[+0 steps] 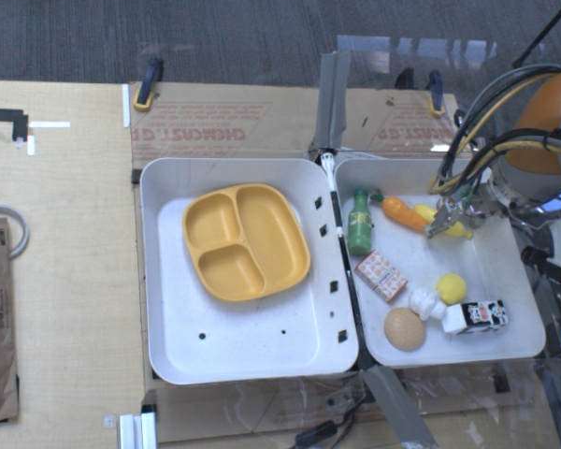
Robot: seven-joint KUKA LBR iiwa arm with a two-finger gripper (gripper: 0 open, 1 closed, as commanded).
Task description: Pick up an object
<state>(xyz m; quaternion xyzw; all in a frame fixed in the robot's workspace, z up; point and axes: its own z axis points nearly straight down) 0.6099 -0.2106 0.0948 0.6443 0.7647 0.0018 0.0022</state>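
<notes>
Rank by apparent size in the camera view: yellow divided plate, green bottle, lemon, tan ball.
1. Yellow divided plate, by far largest.
2. Green bottle.
3. Tan ball and lemon: near alike, the ball perhaps slightly bigger.

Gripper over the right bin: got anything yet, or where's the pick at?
Nothing looks picked yet. The gripper sits low in the right bin, at the yellow object beside the carrot; a grasp can't be confirmed. The green bottle, lemon and milk carton lie on the bin floor. Closing and lifting remain.
</notes>
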